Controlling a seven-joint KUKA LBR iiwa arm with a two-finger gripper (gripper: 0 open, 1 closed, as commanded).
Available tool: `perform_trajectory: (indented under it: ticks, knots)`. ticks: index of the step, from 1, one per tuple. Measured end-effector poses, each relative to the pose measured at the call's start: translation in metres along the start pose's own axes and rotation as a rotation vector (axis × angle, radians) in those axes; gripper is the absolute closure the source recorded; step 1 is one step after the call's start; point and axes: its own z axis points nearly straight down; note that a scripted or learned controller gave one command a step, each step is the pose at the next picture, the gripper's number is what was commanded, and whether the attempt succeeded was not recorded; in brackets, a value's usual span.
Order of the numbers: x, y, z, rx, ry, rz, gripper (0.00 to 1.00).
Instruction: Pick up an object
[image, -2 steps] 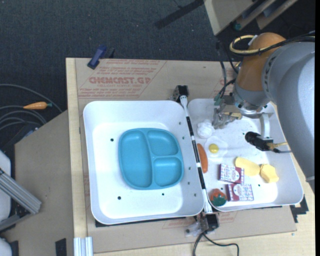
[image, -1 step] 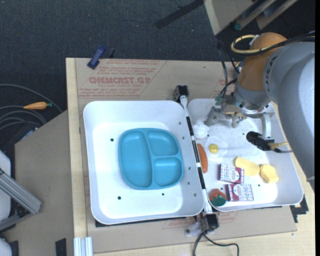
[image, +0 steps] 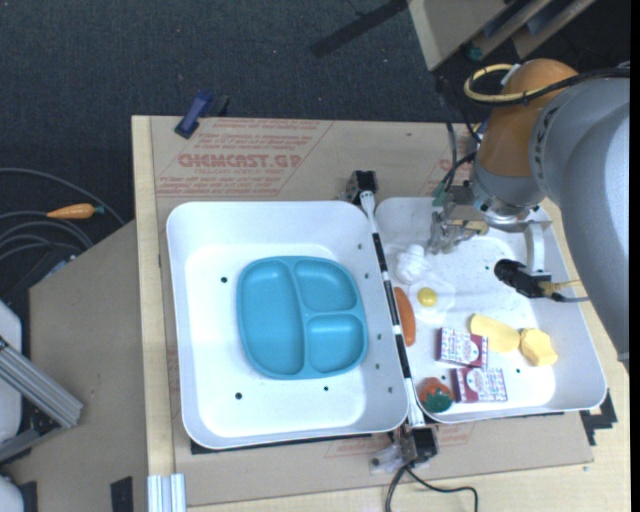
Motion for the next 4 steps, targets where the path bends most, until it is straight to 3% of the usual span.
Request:
perform_trajectory:
  ticks: [1,2,3,4]
  knots:
    - [0.0,0.0,0.0,0.001,0.0,0.0,0.0]
    - [0.0,0.0,-0.01,-0.002,-0.002,0.0,1.0]
    - [0.0,0.0,-0.01,-0.001,-0.002,0.0,0.0]
    - [0.01,0.007,0.017,-0.029,0.007,-0.002,0.0]
